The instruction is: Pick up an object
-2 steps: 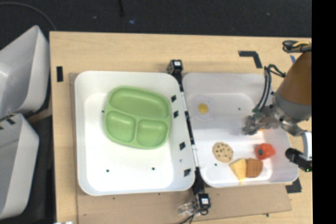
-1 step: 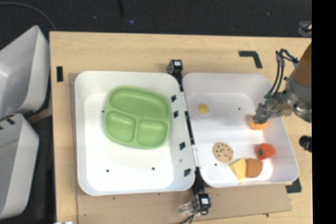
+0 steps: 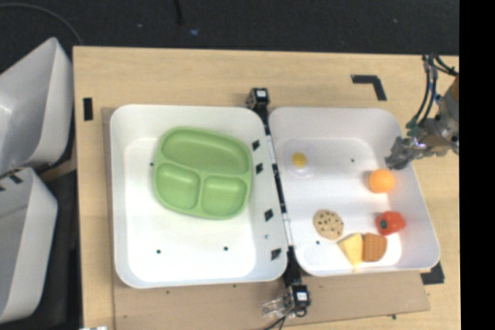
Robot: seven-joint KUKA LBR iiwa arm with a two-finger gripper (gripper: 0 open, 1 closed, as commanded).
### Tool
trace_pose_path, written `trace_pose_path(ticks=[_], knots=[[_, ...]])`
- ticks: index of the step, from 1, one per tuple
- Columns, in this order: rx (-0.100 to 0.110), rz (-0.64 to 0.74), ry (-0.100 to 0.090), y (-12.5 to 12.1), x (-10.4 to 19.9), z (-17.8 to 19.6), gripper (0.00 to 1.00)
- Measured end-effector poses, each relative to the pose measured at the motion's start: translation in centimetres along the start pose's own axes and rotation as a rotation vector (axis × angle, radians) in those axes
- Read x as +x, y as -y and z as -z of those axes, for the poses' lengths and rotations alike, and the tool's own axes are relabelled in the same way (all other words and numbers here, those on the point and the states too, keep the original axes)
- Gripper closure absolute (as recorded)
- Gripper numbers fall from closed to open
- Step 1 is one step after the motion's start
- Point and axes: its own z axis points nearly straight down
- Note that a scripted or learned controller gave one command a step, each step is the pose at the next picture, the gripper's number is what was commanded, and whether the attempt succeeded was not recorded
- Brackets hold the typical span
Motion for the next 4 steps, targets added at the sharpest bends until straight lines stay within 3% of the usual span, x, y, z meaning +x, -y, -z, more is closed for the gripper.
trace_pose_path(ticks=[1,4], knots=[[0.008,-0.004,-0.002,0.0,-0.1,-3.1,1.0],[0.004,0.003,-0.004,-5.6,15.1,-0.4,1.0]])
